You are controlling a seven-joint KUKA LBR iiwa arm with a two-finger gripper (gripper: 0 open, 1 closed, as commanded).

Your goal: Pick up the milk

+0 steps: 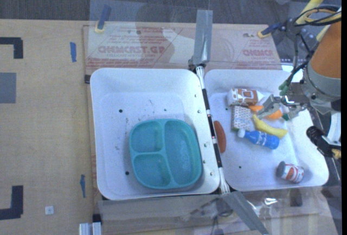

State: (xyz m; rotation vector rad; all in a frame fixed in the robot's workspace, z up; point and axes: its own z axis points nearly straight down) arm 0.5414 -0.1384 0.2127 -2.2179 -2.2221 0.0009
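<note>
Fingers | over right bin, among the clutter; opening unclear | milk partly hidden beside them

Milk in right bin; jaws beside

The gripper hung over the right bin, and the left bin, touching it side to side, lay well to the gripper's left with a divided tray in its near half. Just behind and left of the gripper lay the milk carton, with a small packet left of the gripper and just in front of the carton, a banana close in front of the gripper, and a bottle just in front of the banana. A sausage-shaped item lay farther left against the bin's left wall, and a can lay well in front of the gripper, near the bin's front edge.
</note>
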